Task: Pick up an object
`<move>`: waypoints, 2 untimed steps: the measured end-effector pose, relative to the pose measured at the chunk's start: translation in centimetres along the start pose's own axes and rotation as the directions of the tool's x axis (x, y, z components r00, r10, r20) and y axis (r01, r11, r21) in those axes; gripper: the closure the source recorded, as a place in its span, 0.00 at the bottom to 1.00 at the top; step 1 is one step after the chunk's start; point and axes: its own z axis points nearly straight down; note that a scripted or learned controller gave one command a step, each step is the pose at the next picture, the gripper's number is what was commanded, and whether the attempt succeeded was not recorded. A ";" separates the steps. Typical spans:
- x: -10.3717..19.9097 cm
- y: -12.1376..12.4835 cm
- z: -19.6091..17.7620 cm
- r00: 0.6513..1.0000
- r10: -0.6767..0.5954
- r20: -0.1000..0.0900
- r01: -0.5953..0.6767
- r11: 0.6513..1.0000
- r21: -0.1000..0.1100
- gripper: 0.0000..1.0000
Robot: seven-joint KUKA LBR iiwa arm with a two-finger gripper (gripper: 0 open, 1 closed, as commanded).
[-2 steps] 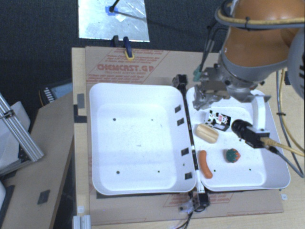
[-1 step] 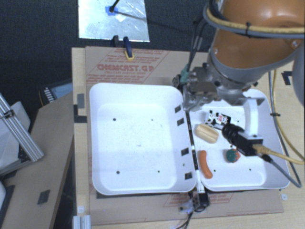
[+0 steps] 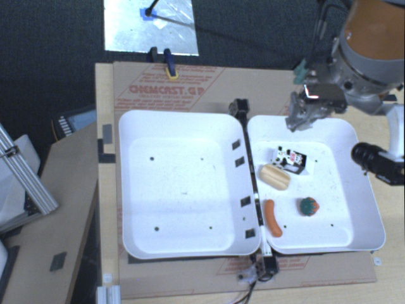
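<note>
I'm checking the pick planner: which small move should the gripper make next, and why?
Probably a short shift toward the near side of the right white bin and down. The gripper hangs above that bin's far rim with nothing seen between its fingers, and the nearest item, the small black-and-white printed object, lies just beyond it, beside the tan bread-roll-shaped piece.

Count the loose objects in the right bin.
4. Black-and-white item nearest the gripper; tan bread roll just below it; orange hot dog by the divider; green-and-red piece to its right.
</note>
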 end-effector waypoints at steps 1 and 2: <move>4.8 0.1 -5.5 1.000 -0.012 -0.003 0.012 1.000 0.001 1.00; 3.9 1.3 8.2 1.000 -0.003 0.004 0.003 1.000 0.020 1.00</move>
